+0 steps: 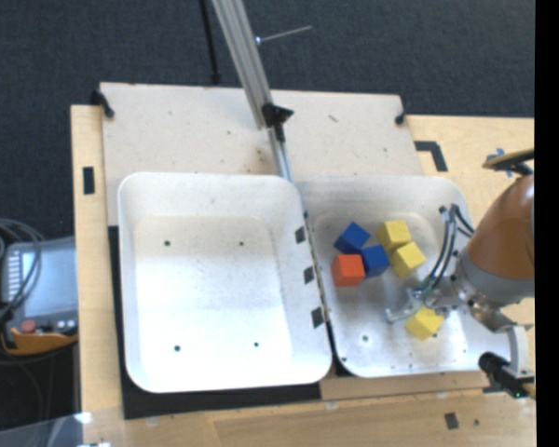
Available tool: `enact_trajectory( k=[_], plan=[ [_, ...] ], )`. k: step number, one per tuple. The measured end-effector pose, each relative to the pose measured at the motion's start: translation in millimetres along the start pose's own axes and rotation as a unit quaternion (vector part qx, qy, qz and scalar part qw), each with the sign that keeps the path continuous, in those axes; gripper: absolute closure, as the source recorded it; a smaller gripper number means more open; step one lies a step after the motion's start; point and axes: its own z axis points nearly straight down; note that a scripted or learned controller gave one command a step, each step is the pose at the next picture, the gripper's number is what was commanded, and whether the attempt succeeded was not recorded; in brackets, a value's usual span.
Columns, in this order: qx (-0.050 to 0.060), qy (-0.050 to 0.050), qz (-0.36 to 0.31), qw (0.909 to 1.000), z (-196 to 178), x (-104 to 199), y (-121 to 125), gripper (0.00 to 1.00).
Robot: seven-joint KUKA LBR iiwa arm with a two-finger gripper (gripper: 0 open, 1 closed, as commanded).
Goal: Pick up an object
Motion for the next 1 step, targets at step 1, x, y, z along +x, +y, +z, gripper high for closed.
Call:
enact_trajectory(
  k=[1],
  plan=[
    [-0.003, 0.0, 0.003, 1.0, -11.0, -0.3, 1.8, 1.0]
  ],
)
